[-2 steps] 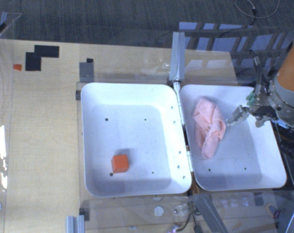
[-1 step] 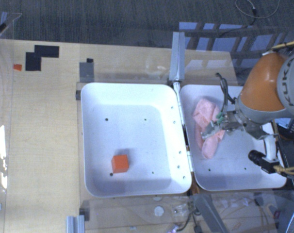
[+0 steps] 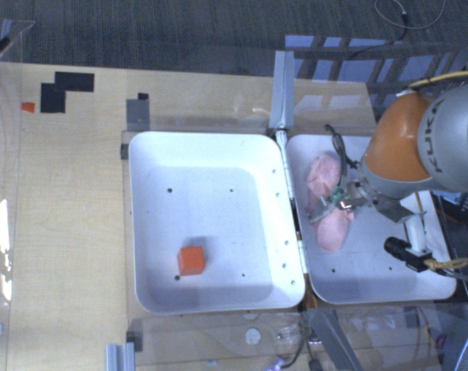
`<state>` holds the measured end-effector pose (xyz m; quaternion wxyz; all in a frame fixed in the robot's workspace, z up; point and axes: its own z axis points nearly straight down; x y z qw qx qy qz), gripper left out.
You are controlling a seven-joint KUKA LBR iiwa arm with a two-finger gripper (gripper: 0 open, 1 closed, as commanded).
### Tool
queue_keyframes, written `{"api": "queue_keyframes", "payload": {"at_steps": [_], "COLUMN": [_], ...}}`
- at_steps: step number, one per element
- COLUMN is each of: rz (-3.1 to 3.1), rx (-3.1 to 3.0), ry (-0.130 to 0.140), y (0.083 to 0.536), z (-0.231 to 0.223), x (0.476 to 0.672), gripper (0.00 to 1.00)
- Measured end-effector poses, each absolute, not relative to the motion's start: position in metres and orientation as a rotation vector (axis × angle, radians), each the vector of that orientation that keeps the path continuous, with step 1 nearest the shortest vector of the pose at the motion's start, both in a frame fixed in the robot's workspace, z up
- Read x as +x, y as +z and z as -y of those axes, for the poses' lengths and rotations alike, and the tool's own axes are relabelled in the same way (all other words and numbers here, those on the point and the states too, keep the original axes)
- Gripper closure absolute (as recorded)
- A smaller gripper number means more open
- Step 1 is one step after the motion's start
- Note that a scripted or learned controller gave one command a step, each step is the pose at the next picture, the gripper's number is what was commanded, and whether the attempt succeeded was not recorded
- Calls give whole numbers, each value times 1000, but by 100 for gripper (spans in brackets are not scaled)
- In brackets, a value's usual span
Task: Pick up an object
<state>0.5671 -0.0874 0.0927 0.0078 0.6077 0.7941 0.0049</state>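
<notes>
Claw (image 3: 331,202) low in right bin (image 3: 373,284), touching pink object (image 3: 324,175)

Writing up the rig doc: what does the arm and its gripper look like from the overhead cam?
The arm is grey with rounded casings, a broad orange band above the wrist, and dark lettering partly visible on the grey shell. The gripper is a small dark metallic assembly, with a thin dark cable looping up from it. Finer detail is too small to tell.
</notes>
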Motion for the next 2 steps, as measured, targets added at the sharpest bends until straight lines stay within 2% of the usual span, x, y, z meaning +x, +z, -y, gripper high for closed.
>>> {"api": "queue_keyframes", "payload": {"at_steps": [1,2], "rz": [-2473,-2615], "rx": [1893,1727], "ry": [22,9], "y": [106,187], "z": [88,15], "x": [571,633], "gripper": [100,100]}}
